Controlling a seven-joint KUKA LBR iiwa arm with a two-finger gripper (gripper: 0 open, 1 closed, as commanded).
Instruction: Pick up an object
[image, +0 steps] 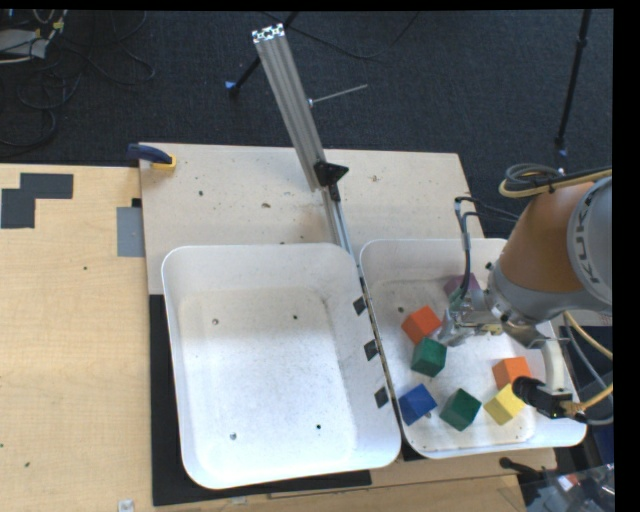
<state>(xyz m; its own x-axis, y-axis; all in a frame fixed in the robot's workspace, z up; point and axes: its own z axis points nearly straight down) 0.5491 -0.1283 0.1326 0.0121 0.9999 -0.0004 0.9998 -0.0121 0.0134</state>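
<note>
The bench (250, 195) occupies the centre of the frame, carrying two shallow white bins side by side. The left bin (190, 300) sits at lower centre; the right bin (400, 255) lies at lower right, its near rim touching the left bin's right edge.

The arm (560, 250) enters from the right edge of the frame, its orange band prominent at mid right. The gripper (458, 325) is low over the right bin, in that bin's upper middle area. Whether it is open, closed or gripping anything cannot be told: the tip is small and blurred against the bin floor.

All blocks lie in the right bin. An orange block (421, 323) sits just left of the gripper, close enough that contact cannot be ruled in or out. A green block (429, 357) lies directly below the orange one, near the gripper's lower left. A blue block (417, 403) rests near the bin's lower left corner. A second green block (461, 409) lies just to its right. A yellow block (504, 406) is further right, near the lower rim, with a second orange block (511, 371) just above it.

A grey metal rail (300, 120) slants from upper centre down to the junction of the bins. A blue-handled clamp (152, 155) sits at the bench's upper left corner.
</note>
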